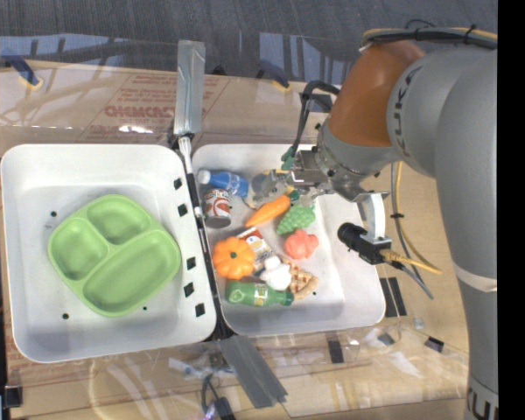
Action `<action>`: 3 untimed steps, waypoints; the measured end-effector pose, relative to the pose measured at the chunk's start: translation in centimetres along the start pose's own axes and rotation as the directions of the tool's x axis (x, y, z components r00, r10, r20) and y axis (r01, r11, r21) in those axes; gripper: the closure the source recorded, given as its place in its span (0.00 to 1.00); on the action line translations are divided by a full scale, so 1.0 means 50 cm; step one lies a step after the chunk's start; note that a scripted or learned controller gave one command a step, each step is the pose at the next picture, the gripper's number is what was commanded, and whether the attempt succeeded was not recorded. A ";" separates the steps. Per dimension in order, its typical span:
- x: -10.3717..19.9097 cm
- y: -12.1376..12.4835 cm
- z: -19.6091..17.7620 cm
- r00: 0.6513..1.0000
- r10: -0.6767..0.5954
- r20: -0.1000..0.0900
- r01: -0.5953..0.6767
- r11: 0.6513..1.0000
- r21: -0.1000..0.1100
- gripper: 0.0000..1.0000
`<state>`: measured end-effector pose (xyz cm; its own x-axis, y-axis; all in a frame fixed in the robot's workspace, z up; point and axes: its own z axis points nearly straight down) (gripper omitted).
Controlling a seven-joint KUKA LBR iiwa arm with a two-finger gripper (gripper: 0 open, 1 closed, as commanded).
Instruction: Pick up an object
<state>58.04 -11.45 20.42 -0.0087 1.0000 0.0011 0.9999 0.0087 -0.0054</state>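
My gripper (278, 182) hangs low over the back middle of the right bin (360, 297), just above the upper end of an orange carrot (268, 211). Around the carrot lie a blue bottle (225, 182), a small red-and-white can (217, 206), a green knobbly vegetable (296, 220), a red fruit (302, 244), an orange pumpkin (232, 257), a green bottle (258, 296), a white piece (278, 276) and a pizza slice (303, 283). Nothing is visibly held. The wrist hides the gripper's tip.
The left bin (26, 182) holds a green divided plate (114, 254). A grey divider strip (190, 86) runs between the bins at the back. The arm's body (437, 147) covers the right bin's far right side. Black cables and a black cylinder (360, 241) hang beside the wrist.
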 end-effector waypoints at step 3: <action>-0.083 0.115 0.009 0.978 0.209 0.000 -0.209 0.978 -0.004 1.00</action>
